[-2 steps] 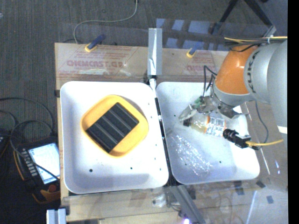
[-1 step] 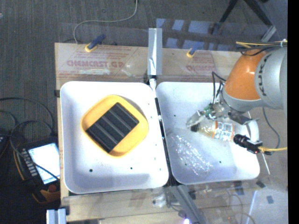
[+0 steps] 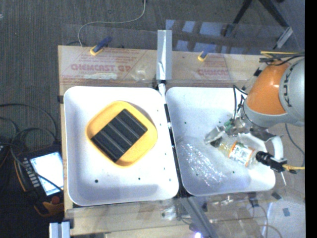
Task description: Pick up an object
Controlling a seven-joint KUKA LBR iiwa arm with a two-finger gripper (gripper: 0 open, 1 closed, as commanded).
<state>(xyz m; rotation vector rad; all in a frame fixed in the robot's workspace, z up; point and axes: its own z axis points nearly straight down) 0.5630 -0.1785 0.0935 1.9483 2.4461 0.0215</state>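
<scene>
A small clear bottle [image 3: 241, 153] with an orange and white label and a black cap lies on its side in the right bin [image 3: 198, 108], near its front right corner. My gripper [image 3: 219, 134] is low in that bin, just left of and above the bottle's base, close to it or touching it. The grey arm with its orange band [image 3: 267, 95] reaches in from the right above the bottle. A yellow rounded block with a black ribbed top [image 3: 121, 133] lies in the middle of the left bin [image 3: 79, 103].
A patch of crumpled clear plastic [image 3: 200, 160] lies in the right bin, left of the bottle. A white curved piece [image 3: 275, 146] sits by the bin's right wall. The divider between the bins [image 3: 168, 123] runs down the middle.
</scene>
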